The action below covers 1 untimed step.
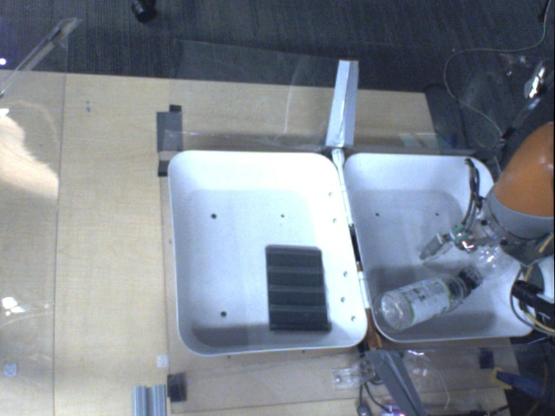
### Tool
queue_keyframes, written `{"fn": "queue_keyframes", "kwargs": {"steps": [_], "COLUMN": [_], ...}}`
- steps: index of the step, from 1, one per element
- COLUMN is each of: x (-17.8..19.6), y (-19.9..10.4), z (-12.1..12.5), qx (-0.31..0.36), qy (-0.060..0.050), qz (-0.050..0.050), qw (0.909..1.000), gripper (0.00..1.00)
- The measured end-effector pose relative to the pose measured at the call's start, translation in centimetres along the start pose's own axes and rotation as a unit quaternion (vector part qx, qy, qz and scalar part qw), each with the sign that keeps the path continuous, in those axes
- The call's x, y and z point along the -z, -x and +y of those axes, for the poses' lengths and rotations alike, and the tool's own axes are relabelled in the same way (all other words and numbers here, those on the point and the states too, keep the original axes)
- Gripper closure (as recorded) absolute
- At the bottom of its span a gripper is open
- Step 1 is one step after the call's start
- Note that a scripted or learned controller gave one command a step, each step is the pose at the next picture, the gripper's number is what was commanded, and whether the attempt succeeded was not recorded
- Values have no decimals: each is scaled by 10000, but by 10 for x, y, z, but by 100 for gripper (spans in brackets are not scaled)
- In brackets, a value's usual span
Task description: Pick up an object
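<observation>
Bottle (423, 298): clear plastic, lying on its side in the right bin (390, 189), near that bin's front wall; dark cap end toward the arm, base end toward the bin's front-left corner.
Claw (453, 239): low inside the right bin, just behind the bottle's cap end and apart from it; one thin finger (433, 247) angled out to the left; open or closed, cannot tell; nothing seen between the fingers.
Arm (525, 189): grey with an orange band, over the right bin's right side, reaching in from the right.
Left bin (199, 180): beside the right bin, the two sharing a middle rim.
Black ribbed block (297, 288): flat on the left bin's floor, toward the front wall, well apart from the bottle.
Tabletop (95, 232): pale wood, under both bins.
</observation>
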State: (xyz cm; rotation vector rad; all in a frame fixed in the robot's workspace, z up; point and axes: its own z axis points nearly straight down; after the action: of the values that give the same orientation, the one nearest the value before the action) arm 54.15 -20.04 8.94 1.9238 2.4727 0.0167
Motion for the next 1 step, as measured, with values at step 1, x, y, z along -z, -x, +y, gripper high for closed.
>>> {"fn": "queue_keyframes", "kwargs": {"steps": [1], "x": [1], "y": [-9], "z": [-38], "qx": [934], "qy": [25], "qz": [-20], "qw": [9956], "gripper": [0]}}
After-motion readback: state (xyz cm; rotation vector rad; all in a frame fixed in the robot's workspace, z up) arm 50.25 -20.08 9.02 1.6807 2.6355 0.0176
